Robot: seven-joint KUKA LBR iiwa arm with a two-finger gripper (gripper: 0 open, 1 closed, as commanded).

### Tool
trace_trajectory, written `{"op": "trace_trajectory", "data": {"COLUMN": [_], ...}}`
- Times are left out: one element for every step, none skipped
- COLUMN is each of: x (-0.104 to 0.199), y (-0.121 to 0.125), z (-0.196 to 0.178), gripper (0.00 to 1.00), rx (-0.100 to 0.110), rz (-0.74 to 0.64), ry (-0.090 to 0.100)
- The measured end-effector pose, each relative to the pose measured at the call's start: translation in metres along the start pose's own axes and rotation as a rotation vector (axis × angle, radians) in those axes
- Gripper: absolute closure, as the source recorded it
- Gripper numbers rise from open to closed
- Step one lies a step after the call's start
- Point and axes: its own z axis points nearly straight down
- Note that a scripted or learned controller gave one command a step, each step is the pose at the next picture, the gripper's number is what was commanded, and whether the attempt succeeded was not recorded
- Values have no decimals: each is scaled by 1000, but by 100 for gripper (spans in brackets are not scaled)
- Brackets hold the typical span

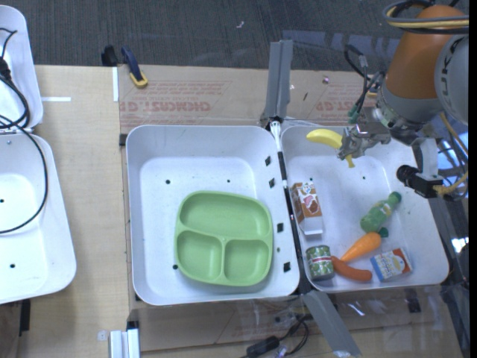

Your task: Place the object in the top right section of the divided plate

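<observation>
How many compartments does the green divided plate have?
3. The green divided plate lies in the left bin: one wide compartment across its far side, two smaller ones side by side along its near side. None looks hidden.

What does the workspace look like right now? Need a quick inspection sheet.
Surface: wooden bench bearing two white bins, left bin and right bin.
Job's things: green divided plate in left bin; its sections hold nothing.
Clutter: right bin holds banana, carton, green bottle, carrot, sausage, can, small box.
Grippers: pincer beside the banana; finger state unclear.
Cables: black cable on white tray at left.
Surroundings: dark floor beyond bench.
</observation>
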Motion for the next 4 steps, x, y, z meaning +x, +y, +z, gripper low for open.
{"op": "trace_trajectory", "data": {"x": [0,-1,-16,-22], "y": [0,0,-33,-144], "z": [0,-9,-14,-109], "gripper": [0,100,100,100], "rx": [0,0,1,0], "rz": [0,0,-137,-165], "ry": [0,-1,0,-1]}}
